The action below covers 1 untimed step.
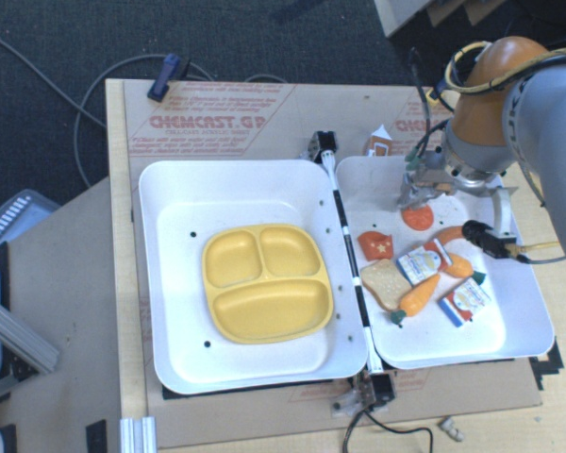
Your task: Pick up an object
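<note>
Red round piece (418, 218) — just below end effector (417, 194).

One camera is looking down at a slant from above, taking in both bins (160, 253) together.

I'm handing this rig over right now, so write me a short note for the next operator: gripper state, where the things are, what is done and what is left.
Gripper: low over the back of the right bin, just above the red tomato slice; nothing seen held.
Right bin: red piece, bread slice, carrot, two small packets, all lying loose on the bin floor.
Left bin: yellow divided tray, nothing in its compartments.
Done: arm brought to the pile.
Left: close on one item and lift it, probably the tomato slice.
</note>
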{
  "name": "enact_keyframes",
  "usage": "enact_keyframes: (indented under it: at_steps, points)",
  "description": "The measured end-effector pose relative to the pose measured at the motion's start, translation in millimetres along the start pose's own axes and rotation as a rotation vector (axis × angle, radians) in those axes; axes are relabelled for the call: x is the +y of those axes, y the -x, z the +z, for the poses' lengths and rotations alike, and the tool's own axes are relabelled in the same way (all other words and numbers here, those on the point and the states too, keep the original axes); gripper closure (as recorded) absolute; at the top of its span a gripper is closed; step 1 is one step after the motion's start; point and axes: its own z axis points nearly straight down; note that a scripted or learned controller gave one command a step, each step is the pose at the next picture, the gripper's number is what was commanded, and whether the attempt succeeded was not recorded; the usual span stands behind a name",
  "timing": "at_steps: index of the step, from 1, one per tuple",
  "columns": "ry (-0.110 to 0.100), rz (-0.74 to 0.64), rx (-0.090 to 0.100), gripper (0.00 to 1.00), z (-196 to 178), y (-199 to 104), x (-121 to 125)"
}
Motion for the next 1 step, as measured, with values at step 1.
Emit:
enact_keyframes:
  at_steps: [1]
  points:
    - [-0.001,0.000,0.000,0.00,0.3,0.0,-0.2]
